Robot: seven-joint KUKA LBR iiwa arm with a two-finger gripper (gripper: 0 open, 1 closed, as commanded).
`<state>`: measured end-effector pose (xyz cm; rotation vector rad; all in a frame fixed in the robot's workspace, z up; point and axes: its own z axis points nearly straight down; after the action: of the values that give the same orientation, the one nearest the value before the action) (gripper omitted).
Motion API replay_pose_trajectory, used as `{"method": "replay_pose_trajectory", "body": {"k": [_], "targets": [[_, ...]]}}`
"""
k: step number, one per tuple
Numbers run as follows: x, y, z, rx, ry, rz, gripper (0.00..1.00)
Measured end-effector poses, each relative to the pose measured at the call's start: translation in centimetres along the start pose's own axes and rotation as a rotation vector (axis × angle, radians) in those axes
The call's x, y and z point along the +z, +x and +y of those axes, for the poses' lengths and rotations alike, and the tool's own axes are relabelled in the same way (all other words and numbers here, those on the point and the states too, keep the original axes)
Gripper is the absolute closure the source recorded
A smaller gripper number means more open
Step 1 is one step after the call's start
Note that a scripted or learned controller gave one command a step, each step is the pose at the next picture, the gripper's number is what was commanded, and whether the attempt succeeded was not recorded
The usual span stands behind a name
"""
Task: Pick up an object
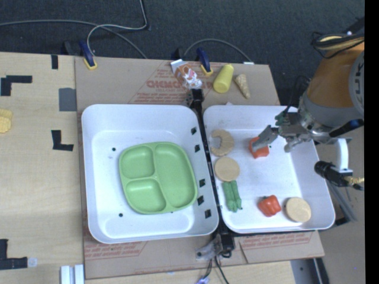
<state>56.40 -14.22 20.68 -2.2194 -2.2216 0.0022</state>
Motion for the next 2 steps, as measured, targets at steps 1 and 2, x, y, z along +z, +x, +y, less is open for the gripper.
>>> {"method": "replay_pose_trajectory", "body": {"k": [1, 2], "targets": [[10.4, -0.5, 4.5, -0.001, -0.016, -0.005, 0.00], [11.3, 3.2, 8.6, -0.001, -0.021, -0.009, 0.00]]}}
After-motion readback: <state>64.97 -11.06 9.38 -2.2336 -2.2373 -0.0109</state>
